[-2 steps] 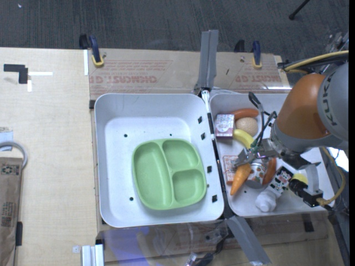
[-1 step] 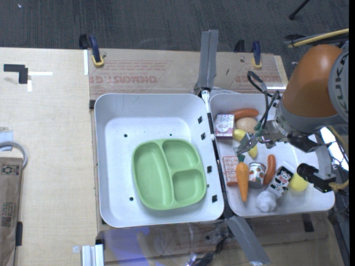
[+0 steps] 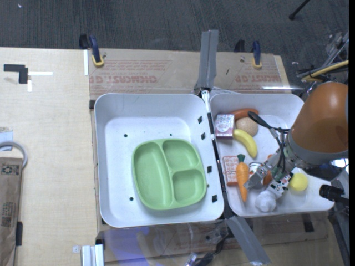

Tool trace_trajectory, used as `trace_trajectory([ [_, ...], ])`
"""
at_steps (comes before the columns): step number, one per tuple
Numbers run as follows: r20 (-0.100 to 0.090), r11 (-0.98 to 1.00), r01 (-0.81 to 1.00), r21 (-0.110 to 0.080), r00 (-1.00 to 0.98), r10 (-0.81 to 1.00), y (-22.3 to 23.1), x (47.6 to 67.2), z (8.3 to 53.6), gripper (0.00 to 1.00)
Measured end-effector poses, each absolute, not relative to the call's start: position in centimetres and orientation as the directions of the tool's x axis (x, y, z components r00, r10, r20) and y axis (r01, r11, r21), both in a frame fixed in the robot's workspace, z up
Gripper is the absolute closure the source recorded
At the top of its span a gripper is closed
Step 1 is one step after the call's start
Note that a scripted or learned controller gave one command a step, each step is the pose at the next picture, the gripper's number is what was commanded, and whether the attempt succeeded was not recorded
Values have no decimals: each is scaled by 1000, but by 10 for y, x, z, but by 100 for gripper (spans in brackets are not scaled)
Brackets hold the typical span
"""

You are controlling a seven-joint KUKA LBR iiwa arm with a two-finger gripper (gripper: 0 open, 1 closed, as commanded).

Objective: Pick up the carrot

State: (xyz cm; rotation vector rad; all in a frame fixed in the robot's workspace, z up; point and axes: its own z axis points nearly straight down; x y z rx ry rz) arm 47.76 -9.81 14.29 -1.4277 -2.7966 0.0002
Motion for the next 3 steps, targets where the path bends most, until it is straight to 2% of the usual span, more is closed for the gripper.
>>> trace_trajectory([
  [1,0,583,812,1,-583,812,-99,479,152,100],
  [2,-1,451,893,1,-451,893,-43,490,217,100],
  [3,-1,450,893,1,-450,893,-43,490,217,0],
])
